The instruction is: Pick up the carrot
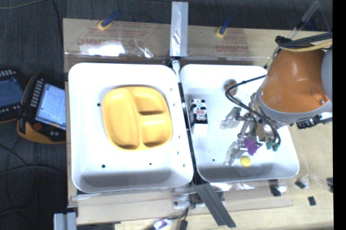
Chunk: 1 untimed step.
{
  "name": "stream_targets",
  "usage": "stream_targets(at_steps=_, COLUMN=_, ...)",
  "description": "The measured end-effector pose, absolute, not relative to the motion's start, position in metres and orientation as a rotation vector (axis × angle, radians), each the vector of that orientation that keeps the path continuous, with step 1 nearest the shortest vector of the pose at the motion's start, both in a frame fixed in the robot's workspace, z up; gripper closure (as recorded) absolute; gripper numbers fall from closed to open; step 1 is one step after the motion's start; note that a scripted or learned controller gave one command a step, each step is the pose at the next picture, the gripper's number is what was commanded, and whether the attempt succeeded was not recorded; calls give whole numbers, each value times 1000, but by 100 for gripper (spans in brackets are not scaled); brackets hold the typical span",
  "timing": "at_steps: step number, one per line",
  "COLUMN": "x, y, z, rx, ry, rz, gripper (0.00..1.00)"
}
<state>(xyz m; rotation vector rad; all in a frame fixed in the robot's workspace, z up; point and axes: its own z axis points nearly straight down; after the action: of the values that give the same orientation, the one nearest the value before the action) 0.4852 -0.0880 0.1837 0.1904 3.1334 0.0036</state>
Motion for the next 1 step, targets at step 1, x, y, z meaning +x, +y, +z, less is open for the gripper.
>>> stream_targets(at_steps=1, x=489, y=-110, z=91, rx=-26, ry=3127, rz=-3, gripper=0)
